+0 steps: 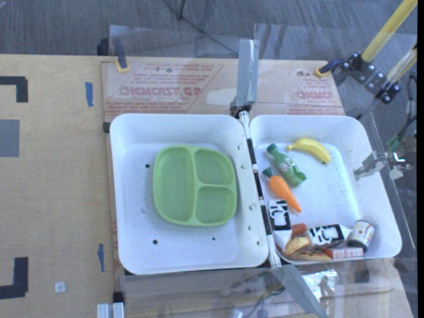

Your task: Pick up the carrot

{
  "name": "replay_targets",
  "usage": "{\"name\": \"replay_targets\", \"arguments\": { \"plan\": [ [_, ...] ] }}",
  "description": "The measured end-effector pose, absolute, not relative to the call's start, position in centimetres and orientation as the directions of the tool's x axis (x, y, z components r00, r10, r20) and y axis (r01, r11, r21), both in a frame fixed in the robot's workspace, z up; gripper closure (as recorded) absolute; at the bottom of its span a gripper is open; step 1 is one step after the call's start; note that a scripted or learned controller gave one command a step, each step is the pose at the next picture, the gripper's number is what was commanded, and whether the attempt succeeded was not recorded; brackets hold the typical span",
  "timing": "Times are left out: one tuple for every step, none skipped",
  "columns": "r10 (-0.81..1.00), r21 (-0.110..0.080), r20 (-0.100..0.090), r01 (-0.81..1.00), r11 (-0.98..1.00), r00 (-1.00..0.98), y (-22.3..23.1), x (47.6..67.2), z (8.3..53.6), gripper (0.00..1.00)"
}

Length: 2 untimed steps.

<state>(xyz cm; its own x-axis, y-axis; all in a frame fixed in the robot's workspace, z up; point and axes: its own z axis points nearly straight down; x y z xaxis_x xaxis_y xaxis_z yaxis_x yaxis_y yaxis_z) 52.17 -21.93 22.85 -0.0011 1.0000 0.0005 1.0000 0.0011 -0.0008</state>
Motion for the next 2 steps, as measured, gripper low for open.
{"name": "replay_targets", "arguments": {
  "plan": [
    [0.92,0.002,0.0,0.92,0.393,-0.393,-15.5,53.2,13.2,0.0],
    [0.85,0.004,-0.004,0.85,0.527,-0.527,-13.8,57.8,12.7,0.0]
  ]
}}
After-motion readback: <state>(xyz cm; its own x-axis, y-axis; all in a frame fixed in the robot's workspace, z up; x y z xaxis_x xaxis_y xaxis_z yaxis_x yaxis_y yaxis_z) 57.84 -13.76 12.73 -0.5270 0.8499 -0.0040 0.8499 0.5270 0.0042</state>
